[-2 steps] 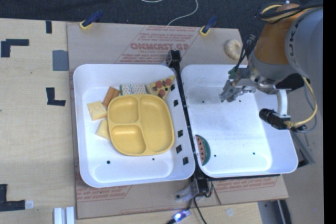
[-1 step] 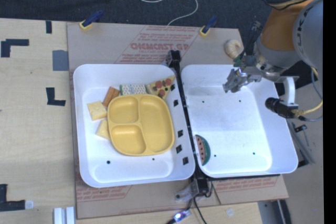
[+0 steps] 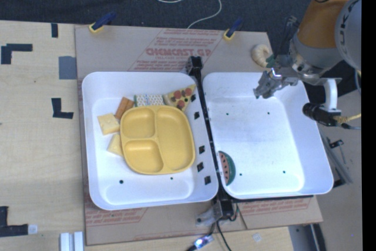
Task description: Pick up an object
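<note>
Objects: you have one yellow tray (image 3: 157,139) and about five food toys in the left bin (image 3: 94,126); one watermelon slice (image 3: 226,166) in the right bin (image 3: 305,167)
Gripper (image 3: 262,90): over right bin's far edge
Surface: cardboard (image 3: 170,50) on wooden bench (image 3: 35,144)

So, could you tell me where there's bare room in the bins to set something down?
Right bin: bare floor between the gripper and the watermelon slice. Left bin: crowded by the yellow tray and toy food; a bare strip lies along its near wall.
</note>
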